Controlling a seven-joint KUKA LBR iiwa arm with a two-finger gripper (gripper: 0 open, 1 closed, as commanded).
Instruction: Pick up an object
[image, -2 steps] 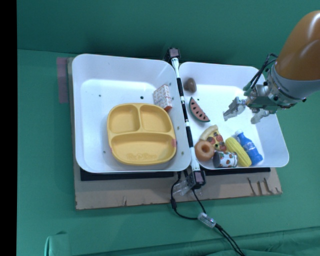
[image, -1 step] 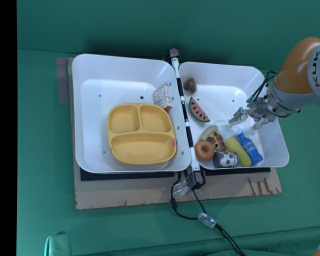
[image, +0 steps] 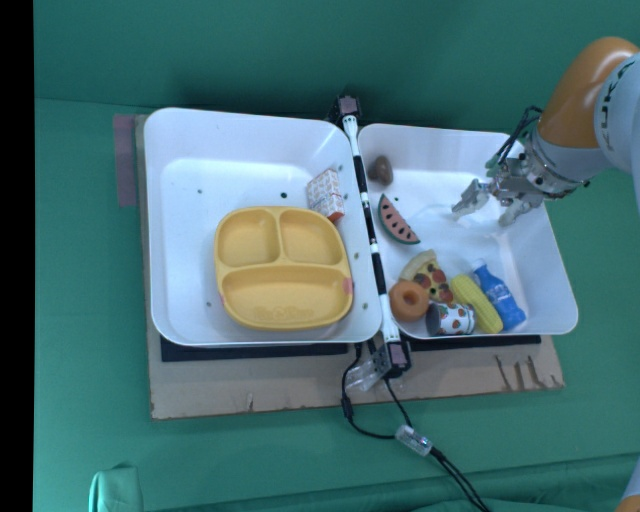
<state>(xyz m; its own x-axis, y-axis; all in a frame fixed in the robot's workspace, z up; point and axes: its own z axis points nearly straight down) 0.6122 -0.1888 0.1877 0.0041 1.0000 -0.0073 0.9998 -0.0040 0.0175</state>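
I am hovering the pincer (image: 493, 203), spread open and holding nothing, over the right white bin (image: 560, 300); I am eyeing the light, stiff plastic watermelon slice (image: 396, 221), gripping across its flat faces.

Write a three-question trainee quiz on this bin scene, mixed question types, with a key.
1. True or false: the yellow divided plate lies in the right bin.
2. Which toy lies nearest the gripper? A) watermelon slice B) blue bottle C) doughnut
3. Fill in: the small carton sits beside the plate in the ____ bin.

Key: 1 false; 2 A; 3 left.
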